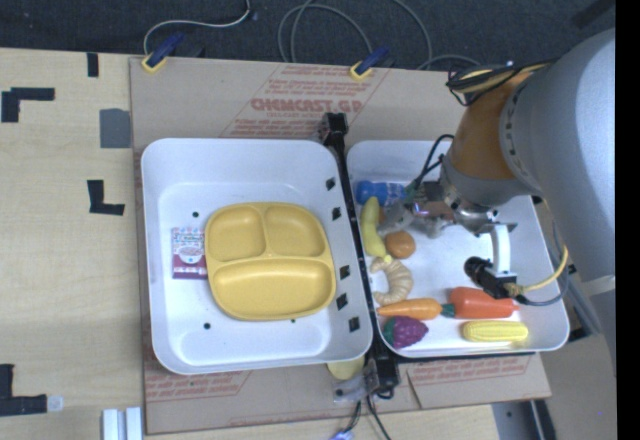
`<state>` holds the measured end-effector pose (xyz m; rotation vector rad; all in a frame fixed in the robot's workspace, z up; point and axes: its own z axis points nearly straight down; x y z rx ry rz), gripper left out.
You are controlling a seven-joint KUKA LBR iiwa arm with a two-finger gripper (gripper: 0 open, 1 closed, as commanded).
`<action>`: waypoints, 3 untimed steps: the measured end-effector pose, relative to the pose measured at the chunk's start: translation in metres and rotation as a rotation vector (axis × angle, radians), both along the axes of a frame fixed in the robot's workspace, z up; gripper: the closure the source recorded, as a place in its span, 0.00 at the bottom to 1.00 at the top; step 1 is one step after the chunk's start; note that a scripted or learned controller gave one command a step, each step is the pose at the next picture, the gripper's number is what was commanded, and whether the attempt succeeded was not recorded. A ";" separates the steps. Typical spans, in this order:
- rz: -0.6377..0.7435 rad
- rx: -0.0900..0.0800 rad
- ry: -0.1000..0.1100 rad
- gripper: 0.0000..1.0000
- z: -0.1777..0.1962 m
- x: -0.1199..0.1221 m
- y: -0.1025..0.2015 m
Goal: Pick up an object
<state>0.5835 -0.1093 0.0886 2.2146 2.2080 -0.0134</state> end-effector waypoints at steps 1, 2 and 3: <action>-0.003 -0.006 0.001 0.00 -0.001 0.049 0.001; 0.003 0.000 0.037 0.00 -0.004 0.079 -0.005; -0.001 0.010 -0.001 0.00 -0.001 0.002 -0.005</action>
